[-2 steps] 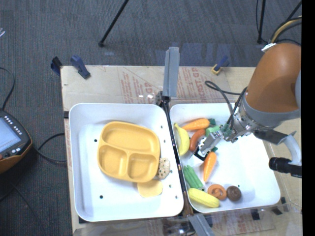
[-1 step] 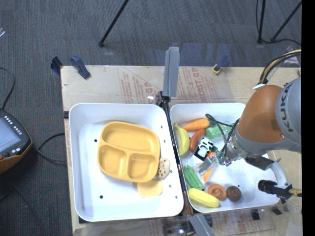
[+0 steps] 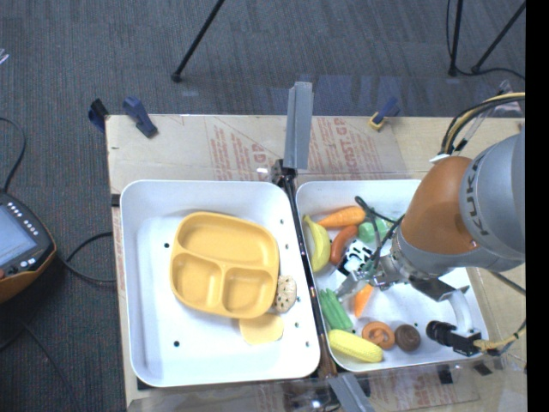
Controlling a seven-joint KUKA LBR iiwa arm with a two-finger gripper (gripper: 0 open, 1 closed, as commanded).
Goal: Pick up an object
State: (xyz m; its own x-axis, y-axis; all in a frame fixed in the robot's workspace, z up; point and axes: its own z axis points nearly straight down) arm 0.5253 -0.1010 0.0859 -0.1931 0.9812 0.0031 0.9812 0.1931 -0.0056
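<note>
Gripper (image 3: pixel 364 277) low in right bin (image 3: pixel 390 194), over small carrot (image 3: pixel 363 299), beside green vegetable (image 3: pixel 336 310); finger spread impossible to tell. Yellow tray (image 3: pixel 225 264) in left bin (image 3: pixel 146 316).

In the right white bin (image 3: pixel 446 359) under my wrist lies a heap of plastic toy food. A long orange carrot (image 3: pixel 341 216) lies slantwise near the far wall, a curved yellow banana (image 3: pixel 317 243) beside the left wall. A small orange carrot piece (image 3: pixel 363 299) sits just by my gripper (image 3: pixel 367 275). A green cucumber (image 3: pixel 335 310) and yellow corn cob (image 3: pixel 354 345) lie nearer the front.
</note>
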